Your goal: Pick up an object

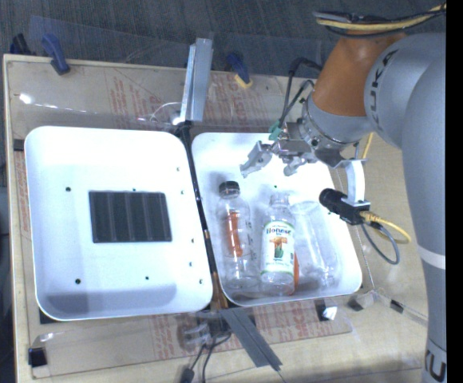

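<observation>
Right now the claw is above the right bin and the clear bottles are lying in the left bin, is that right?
Not quite. The camera view shows the bottles lying in the right bin, not the left bin, which has a dark grate in its floor. The claw is above the right bin as you said.

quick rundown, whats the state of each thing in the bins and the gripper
gripper: open, holding nothing, above the right bin's far end
black-capped bottle: lying down, capped, in the right bin
labelled bottle: lying down beside it
clear bottle: lying down, right of those
left bin: holds a dark ridged panel, lying flat
</observation>
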`<move>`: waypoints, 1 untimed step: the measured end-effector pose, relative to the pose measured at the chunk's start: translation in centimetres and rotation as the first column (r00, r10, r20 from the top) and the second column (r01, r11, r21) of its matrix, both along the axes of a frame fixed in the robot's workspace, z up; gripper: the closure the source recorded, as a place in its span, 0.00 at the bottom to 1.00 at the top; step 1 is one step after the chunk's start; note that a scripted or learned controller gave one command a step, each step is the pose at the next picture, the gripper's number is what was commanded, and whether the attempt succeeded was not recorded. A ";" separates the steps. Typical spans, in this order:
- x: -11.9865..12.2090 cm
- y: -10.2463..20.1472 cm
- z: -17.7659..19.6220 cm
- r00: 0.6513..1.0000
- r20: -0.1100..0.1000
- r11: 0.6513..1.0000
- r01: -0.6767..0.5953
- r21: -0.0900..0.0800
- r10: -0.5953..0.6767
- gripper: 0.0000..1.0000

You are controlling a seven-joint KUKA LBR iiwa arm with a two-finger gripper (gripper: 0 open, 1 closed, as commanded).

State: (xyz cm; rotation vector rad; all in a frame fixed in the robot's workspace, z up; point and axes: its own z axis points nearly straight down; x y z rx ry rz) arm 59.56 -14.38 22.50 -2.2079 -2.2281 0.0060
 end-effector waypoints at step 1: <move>-2.6 -6.7 -12.9 1.000 0.001 1.000 0.000 0.000 0.000 0.00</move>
